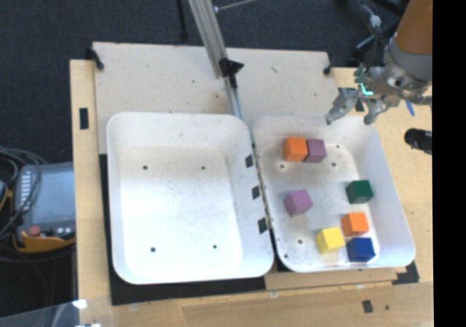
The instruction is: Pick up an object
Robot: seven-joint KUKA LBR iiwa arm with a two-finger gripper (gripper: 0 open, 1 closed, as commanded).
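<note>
My fingers (352, 109) hang spread apart with nothing between them, poised above the far rim of the right bin (386, 165), near its upper right corner. I take this as a ready stance: open and high, so I can drop onto whichever block I choose without knocking the others.

Nearest below me sit an orange cube (295, 148) and a purple cube (316, 150), touching side by side, which would make a clean pinch on either one awkward. A second purple cube (297, 202) lies alone toward the middle of the bin, and a green cube (359, 191) stands apart at the right; these look easier to close on. At the near edge a yellow cube (329, 239), another orange cube (355, 223) and a blue cube (360, 249) crowd together.

Behind my fingers the wrist tilts down and leftward, the orange band (415, 23) rising toward the upper right. The left bin (124, 172) lies well apart from me.
</note>
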